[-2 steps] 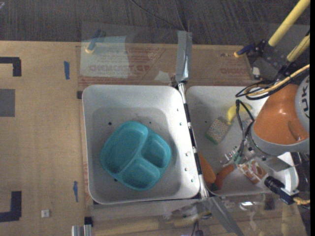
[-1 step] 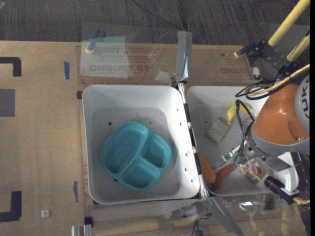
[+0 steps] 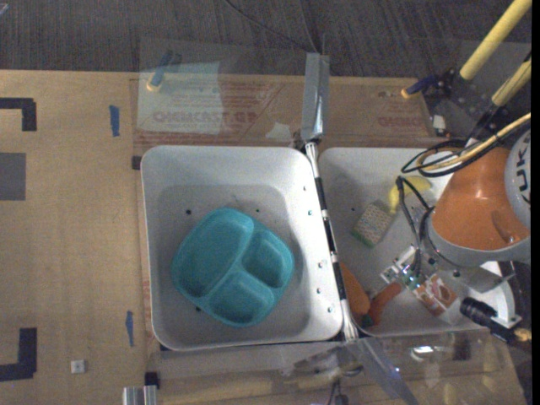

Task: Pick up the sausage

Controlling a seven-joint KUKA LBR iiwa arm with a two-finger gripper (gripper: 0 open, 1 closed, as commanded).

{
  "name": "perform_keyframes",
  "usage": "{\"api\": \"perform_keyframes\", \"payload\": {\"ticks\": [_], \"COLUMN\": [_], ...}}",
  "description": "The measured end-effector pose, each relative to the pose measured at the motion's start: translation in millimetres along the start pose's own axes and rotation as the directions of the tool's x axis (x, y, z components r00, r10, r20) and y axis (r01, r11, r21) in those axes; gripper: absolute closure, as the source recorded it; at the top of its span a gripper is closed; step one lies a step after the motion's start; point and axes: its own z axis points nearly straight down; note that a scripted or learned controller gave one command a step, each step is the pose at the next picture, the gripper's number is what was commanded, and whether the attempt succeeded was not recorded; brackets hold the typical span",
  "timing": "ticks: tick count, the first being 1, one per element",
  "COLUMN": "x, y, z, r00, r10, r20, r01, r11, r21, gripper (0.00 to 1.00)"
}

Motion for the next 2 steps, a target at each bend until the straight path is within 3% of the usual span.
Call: {"api": "perform_keyframes", "payload": {"ticks": [1, 2], "x": [3, 3], "y": [-5, -2], "z": [-27, 1], "r00": [0.997, 0.987], "r10": [0.08, 0.158], "r20": [-0.018, -0.006], "r01": [-0.08, -0.158], "r11": [0.997, 0.987], "r21": [0.014, 0.009], "gripper": [0.0, 0.0]}}
